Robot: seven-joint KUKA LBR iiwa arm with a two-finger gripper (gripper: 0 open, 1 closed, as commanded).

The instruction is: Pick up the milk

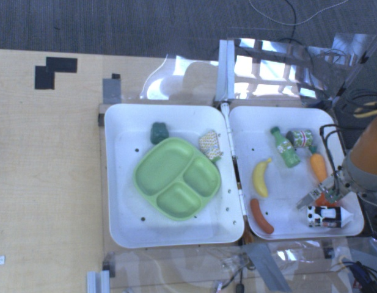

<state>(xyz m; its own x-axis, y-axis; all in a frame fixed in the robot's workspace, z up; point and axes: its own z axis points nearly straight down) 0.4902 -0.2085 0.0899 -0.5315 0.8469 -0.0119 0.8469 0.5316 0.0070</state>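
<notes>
The milk (325, 216) is a small carton with black and white cow patches and a red end. It lies on its side in the front right corner of the right bin (280, 229). My gripper (321, 199) hangs just behind and above the carton, close to it. The fingers are spread open with nothing between them; one grey finger (306, 201) points toward the bin's middle. The grey arm with its orange band (366, 154) comes in over the bin's right rim.
Also in the right bin are a carrot (318, 166) just behind the gripper, a green bottle (285, 146), a can (302, 139), a banana (261, 177) and a sausage (261, 216). The left bin (118, 182) holds a green divided plate (178, 178), a dark green block (159, 132) and a patterned item (209, 144).
</notes>
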